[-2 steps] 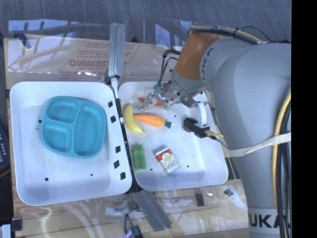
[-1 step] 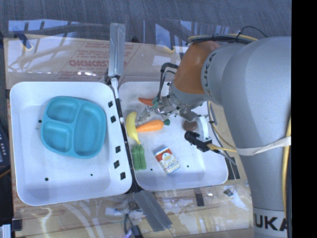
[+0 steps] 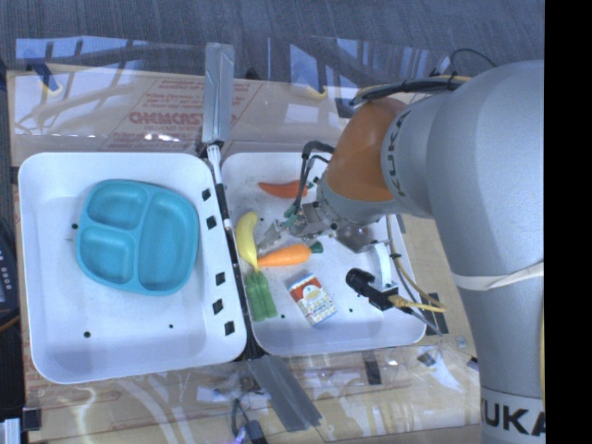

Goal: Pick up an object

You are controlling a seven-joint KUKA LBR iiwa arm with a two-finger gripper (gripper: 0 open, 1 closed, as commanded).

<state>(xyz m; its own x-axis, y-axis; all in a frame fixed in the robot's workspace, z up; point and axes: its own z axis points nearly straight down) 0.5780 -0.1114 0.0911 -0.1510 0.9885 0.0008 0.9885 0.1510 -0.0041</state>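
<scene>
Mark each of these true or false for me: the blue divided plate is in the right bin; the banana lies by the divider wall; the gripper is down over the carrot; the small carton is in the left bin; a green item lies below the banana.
1. The blue divided plate is in the right bin. False: it lies in the left bin.
2. The banana lies by the divider wall. True.
3. The gripper is down over the carrot. True; a grasp cannot be confirmed.
4. The small carton is in the left bin. False: it is in the right bin.
5. A green item lies below the banana. True.
</scene>
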